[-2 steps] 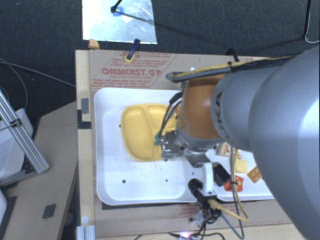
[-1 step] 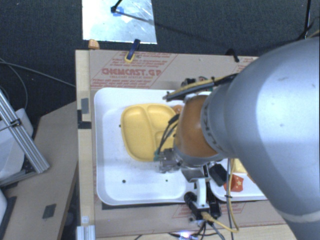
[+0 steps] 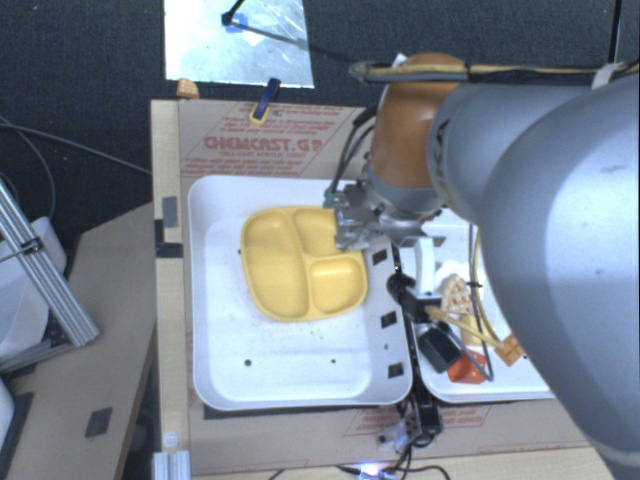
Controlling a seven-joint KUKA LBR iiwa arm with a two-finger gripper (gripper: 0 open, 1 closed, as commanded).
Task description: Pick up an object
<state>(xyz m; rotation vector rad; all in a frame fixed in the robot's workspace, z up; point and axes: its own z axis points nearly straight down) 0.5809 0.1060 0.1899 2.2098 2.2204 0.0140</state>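
A yellow divided plate (image 3: 300, 265) with three compartments lies flat in the left white bin (image 3: 280, 378), toward its back right. My gripper (image 3: 352, 226) hangs at the plate's right back rim, under the orange band and the grey arm. The arm's bulk covers most of the right bin (image 3: 500, 388). In the right bin's uncovered front part lie a red-orange piece (image 3: 465, 371), a pale patterned piece (image 3: 456, 292) and a small brown block (image 3: 509, 350).
The bins rest on a printed cardboard sheet (image 3: 260, 143). A blue and yellow item (image 3: 265, 101) lies on its back edge, next to a shiny foil sheet (image 3: 240, 23). An aluminium frame (image 3: 40, 278) stands at the far left.
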